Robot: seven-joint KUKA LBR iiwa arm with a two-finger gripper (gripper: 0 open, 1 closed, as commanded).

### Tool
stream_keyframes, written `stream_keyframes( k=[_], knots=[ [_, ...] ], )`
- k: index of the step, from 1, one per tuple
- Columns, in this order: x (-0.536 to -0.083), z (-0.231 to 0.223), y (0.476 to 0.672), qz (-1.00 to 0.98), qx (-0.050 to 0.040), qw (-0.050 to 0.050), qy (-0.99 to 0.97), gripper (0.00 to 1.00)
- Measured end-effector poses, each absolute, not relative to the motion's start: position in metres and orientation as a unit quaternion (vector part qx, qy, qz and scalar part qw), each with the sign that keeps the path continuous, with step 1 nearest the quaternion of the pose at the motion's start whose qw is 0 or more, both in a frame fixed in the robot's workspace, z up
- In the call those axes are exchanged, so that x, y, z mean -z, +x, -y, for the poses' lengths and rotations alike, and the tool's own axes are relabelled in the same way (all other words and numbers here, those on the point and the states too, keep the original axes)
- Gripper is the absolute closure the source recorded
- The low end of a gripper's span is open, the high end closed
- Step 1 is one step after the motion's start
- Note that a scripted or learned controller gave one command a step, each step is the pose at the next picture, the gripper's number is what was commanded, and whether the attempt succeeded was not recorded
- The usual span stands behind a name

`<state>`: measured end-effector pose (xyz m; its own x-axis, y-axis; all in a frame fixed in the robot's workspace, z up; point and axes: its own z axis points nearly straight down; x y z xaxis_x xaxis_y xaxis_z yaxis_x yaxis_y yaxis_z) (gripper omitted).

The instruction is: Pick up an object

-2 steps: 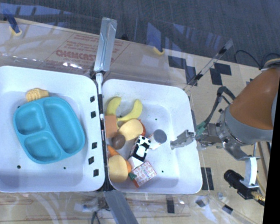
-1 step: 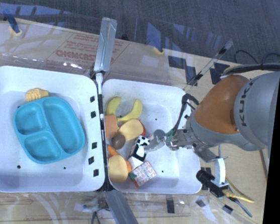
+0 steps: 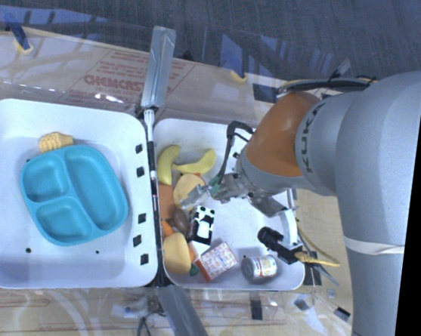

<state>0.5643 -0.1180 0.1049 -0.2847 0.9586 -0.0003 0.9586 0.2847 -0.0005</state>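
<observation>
Red "CHEMCAS" lettering runs across the clear sheet behind the bins; the arm reads "KU" at its base.

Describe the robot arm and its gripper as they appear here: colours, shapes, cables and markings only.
The thick, rounded grey KUKA arm has smooth tubular segments, with black "KUKA" lettering on the link at lower right. An orange band wraps the arm above the wrist. A thin black cable loops beside the band. The small metal two-finger gripper is silver-grey with angular parts.
</observation>
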Motion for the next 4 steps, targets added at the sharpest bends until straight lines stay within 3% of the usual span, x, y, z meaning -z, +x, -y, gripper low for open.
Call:
stream_keyframes(
  k=[1, 2, 3, 4],
  knots=[
    [-0.095, 0.129, 0.521, 0.813, 0.0014, -0.004, -0.582, 0.00],
    [-0.105, 0.128, 0.522, 0.815, 0.0016, -0.004, -0.579, 1.00],
    [-0.169, 0.118, 0.576, 0.794, 0.0005, -0.001, -0.608, 1.00],
    [-0.193, 0.070, 0.637, 0.825, 0.0009, 0.000, -0.564, 1.00]
  ],
)
